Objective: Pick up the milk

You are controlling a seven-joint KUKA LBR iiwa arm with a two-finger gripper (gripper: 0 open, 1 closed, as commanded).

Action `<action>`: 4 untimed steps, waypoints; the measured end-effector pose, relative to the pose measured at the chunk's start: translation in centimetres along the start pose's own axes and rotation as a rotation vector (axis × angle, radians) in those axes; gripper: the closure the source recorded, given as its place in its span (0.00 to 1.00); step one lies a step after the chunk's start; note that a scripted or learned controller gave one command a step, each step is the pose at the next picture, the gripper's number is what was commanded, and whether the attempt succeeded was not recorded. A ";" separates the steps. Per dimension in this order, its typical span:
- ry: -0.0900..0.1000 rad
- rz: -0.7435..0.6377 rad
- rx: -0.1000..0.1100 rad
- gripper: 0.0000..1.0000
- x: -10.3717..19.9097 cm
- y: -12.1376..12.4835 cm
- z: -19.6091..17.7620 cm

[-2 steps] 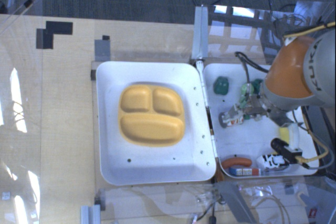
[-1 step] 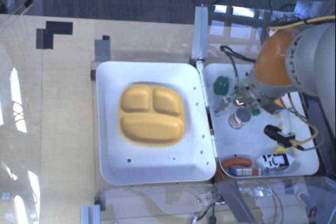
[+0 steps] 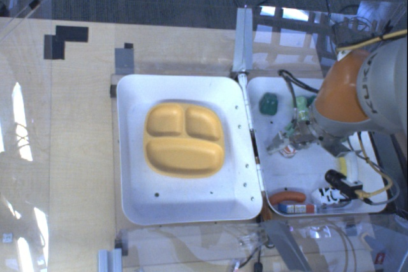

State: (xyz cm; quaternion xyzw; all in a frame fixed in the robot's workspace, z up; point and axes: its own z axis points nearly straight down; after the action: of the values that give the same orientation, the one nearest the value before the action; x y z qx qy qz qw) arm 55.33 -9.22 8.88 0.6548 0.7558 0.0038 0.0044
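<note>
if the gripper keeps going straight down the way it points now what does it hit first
Most likely the small white-and-red item lying on the floor of the right bin, just below the gripper. Depth is hard to judge from this slanted view, so it could land on the bin floor beside it. The green object sits well off that line.

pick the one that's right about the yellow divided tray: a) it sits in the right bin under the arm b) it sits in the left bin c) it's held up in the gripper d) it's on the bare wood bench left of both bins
b, since the yellow divided tray lies flat on the floor of the left bin, apart from the arm over the right bin.
</note>
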 end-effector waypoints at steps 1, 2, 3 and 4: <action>0.000 -0.001 -0.006 1.00 0.1 0.3 -1.2; 0.001 -0.138 0.003 1.00 5.9 2.8 -18.7; -0.001 -0.119 0.003 1.00 2.9 2.3 -30.2; 0.001 -0.065 0.008 1.00 1.7 -2.3 -16.6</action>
State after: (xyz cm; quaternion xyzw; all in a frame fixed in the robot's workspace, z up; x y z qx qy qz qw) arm 52.63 -7.89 25.46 0.6298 0.7768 0.0009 0.0016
